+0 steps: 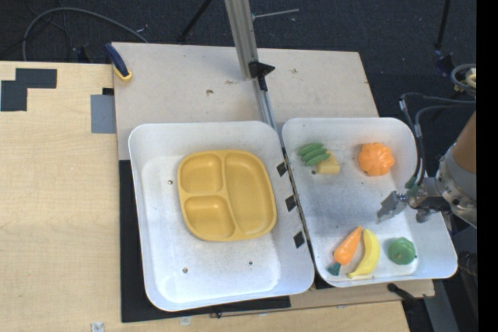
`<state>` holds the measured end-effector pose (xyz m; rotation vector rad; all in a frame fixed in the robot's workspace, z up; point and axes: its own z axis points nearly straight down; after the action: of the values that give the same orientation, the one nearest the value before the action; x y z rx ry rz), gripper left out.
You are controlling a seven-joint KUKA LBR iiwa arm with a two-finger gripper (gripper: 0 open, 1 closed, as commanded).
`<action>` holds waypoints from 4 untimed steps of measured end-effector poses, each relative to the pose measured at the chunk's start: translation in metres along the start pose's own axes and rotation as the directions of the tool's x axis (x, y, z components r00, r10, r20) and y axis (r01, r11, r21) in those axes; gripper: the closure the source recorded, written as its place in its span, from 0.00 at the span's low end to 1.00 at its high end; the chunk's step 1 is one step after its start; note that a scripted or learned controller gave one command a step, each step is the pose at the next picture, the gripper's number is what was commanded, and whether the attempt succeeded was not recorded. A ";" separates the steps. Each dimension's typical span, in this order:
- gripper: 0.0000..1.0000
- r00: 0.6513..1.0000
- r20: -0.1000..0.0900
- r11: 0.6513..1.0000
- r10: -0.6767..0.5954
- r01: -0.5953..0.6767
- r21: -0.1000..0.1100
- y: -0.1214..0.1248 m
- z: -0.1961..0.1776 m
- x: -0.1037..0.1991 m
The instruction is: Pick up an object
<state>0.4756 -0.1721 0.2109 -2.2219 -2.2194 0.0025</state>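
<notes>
Right bin (436,268), near edge: a yellow banana (366,255), an orange carrot (348,245) touching it on its left, and a green round fruit (401,250) just beside on the right are found grouped together. Any of these may be taken as the object to be picked; the green fruit lies closest to the arm.

Right bin, right rim: the gripper (394,206) is seen reaching in from the right, above the bin floor and apart from every item. Whether its claw is released or clenched cannot be told. Nothing is seen between its fingers.

Right bin, far end: an orange fruit (376,159) and a green-and-yellow item (319,158) are set well apart.

Left bin (148,159): a yellow divided plate (227,194) is laid flat at centre, probably as a receiving place.

Beyond the bins: an aluminium post (240,19) is mounted on the bench.
</notes>
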 end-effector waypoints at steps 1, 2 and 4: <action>0.00 1.000 -0.003 1.000 -0.001 0.001 0.006 0.000 0.044 0.003; 0.00 1.000 -0.002 1.000 -0.001 0.001 0.001 0.008 0.101 -0.001; 1.00 1.000 -0.015 1.000 -0.003 0.002 -0.010 0.015 0.105 0.003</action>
<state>0.4903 -0.1689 0.1064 -2.2164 -2.2195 -0.0256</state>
